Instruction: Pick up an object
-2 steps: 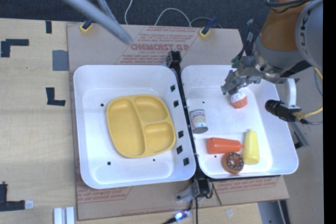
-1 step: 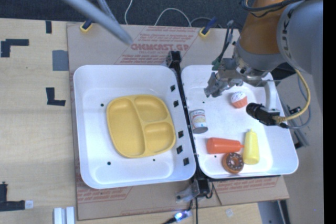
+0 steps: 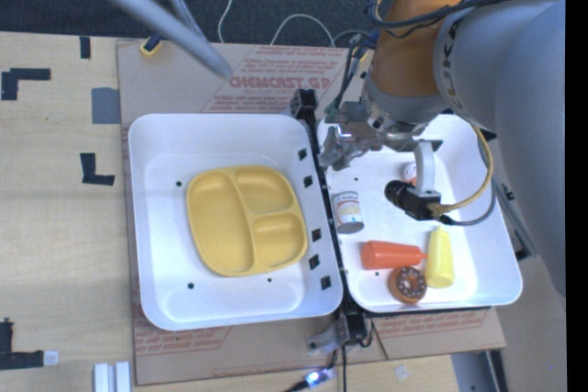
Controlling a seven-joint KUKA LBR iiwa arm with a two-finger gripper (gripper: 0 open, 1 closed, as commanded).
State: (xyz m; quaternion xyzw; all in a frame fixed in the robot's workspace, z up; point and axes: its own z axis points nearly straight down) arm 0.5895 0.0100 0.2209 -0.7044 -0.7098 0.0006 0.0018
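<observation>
In the right bin (image 3: 478, 294), a small white can with a printed label (image 3: 347, 211) stands near the left wall. An orange carrot-shaped piece (image 3: 392, 253) lies toward the front, beside a yellow piece (image 3: 440, 257) and a brown ring like a doughnut (image 3: 408, 284). My gripper (image 3: 336, 147) hangs over the back left corner of this bin, just behind the can and apart from it. Nothing shows between the gripper and the bin floor there.
The left bin (image 3: 156, 161) holds a yellow divided plate (image 3: 246, 218). A divider with black clips (image 3: 317, 216) runs between the two bins. The grey arm and its orange band (image 3: 418, 32) cover the right bin's back right. Cardboard lies under both bins.
</observation>
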